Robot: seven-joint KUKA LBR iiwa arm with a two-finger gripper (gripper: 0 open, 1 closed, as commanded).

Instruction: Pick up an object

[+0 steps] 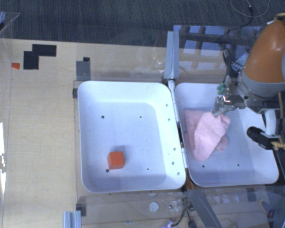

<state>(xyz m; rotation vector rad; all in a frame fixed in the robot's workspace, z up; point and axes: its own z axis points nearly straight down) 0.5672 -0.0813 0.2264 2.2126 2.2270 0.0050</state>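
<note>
A pink cloth (206, 134) lies crumpled in the right bin (246, 175). Its upper right corner is drawn up into a peak under my gripper (221, 109). The fingers are shut on that corner, and the rest of the cloth hangs down onto the bin floor. An orange cube (116, 160) sits in the left bin (99, 94), near its front left, far from the gripper.
The two white bins stand side by side with a metal divider (177, 122) between them. The arm's orange band (268, 51) and grey wrist hang over the right bin's back right. Black markers (37, 55) lie on the wooden bench at the far left.
</note>
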